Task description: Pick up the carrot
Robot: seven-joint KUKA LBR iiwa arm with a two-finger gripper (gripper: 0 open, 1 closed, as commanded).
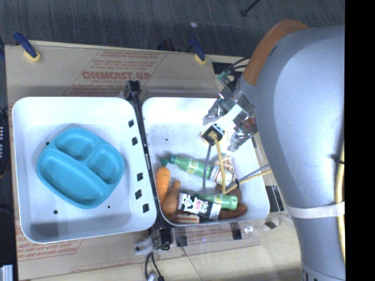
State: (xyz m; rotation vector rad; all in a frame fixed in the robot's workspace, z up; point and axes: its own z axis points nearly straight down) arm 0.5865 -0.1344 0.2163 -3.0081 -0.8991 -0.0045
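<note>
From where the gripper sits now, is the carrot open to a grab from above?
Probably yes. The carrot lies exposed by the right bin's left wall, nothing on top of it. The gripper hangs apart, up and to the right. The wall and a brown item touching the carrot's lower end leave little room.

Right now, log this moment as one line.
gripper: over right bin, holding nothing | carrot: lying at bin's left wall, untouched | blue tray: left bin

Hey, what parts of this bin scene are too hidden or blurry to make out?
- Two-finger gripper: small and blurred in the camera view, so its finger state is unreadable.
- Orange carrot: its lower end is hidden among the brown items.
- Green plastic bottle: its label text is too small.
- Right white bin: the grey arm covers its right wall.
</note>
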